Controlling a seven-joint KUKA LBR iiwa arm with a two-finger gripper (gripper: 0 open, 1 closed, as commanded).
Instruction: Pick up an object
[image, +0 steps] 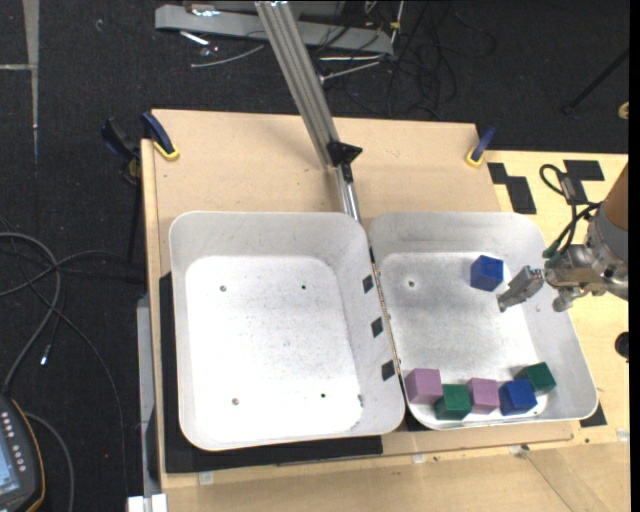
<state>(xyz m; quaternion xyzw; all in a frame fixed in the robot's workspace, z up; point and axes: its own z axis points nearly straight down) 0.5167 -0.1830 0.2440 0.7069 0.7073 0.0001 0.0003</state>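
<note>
**Claw beside blue cube in right bin**

Claw (540, 288) low over the right bin (560, 330), at its right side, reaching in from the right edge. Fingers spread apart, nothing between them. One finger (520, 289) angled toward the blue cube (487, 272), just beside it but apart. Grey arm (612, 240) above the bin's right rim.

Blue cube alone in the bin's upper half, resting on the floor. Five more blocks crowded along the bin's near edge: a lilac block (425, 384) on the left, a green block (455, 400) touching it, a second lilac (485, 394), a second blue (517, 396), and a dark green (539, 377) at the far right of the row.

Left bin (190, 300) alongside, rims touching down the middle.
</note>
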